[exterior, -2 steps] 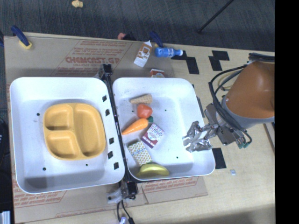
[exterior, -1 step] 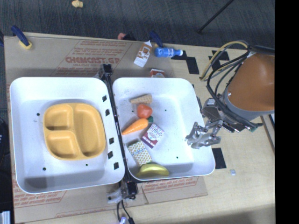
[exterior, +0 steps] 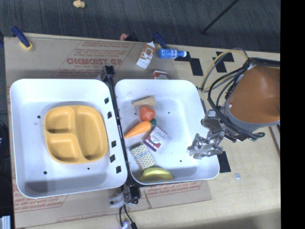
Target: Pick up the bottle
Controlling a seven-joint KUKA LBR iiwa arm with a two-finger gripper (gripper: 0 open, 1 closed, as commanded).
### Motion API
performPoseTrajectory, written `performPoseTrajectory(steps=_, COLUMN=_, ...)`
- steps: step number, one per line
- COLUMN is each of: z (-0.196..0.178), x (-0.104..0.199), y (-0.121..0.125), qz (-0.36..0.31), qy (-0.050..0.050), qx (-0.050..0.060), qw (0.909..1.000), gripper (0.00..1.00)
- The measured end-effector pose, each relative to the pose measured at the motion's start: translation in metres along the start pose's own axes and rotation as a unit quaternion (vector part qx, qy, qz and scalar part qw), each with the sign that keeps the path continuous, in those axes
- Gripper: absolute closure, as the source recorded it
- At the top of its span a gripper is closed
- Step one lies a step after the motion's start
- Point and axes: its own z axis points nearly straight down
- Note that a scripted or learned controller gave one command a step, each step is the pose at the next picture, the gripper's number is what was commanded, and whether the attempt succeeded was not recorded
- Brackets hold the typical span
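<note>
The gripper hung over the right edge of the right bin. It was too blurry and small to tell how it was set. Nothing could be seen in its grip. Behind it were the grey wrist and the big orange band of the arm, with black and yellow cables looping beside it.

Inside the right bin lay small toy foods. There was a carrot, a red tomato just above it, and a tan wedge above that. A small red and white packet lay near the carrot. A checkered packet lay below, and a yellow banana sat by the bottom wall.

The left bin held a yellow tray with three parts.

The bottle was blue. It lay on its side on the bench above the right bin, outside both bins, well apart from the gripper. A small carton lay just left of it.
</note>
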Motion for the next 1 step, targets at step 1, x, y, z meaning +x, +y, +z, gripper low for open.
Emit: performPoseTrajectory(steps=1, z=0.0052, x=0.0002, y=0.0001, qz=-0.225, qy=0.0, qx=0.0, qw=0.9744, gripper=1.0)
